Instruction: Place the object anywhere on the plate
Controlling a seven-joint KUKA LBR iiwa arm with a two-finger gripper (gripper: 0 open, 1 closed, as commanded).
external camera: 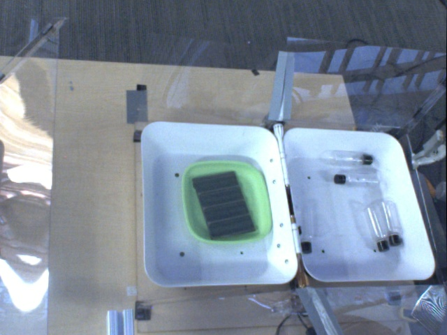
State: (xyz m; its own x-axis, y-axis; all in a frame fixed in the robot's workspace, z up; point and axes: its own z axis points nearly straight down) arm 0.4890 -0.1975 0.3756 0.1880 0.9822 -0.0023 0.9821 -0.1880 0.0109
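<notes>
— Any writing on that dark thing? A brand, a label?

— None I can read from here. The ridged dark block (223,205) is plain, just four or so raised bands running across it.

— Where is it sitting?

— On the green plate (192,215), right in the middle, flat. The plate lies in the left bin (157,187), roughly centred.

— Which way does the block run?

— Its long axis goes from the upper left to the lower right of the view, tilted a little off the bin's walls. The bands cross it the short way.

— And the other bin?

— The right bin (412,257) has clear vials (383,223) with black caps: two side by side near the lower right, caps toward the near edge, and two more lying crosswise near the top. No lettering on them that I can make out; they are too small.

— The gripper? How wide is it?

— I cannot tell its state from where I stand.
</notes>
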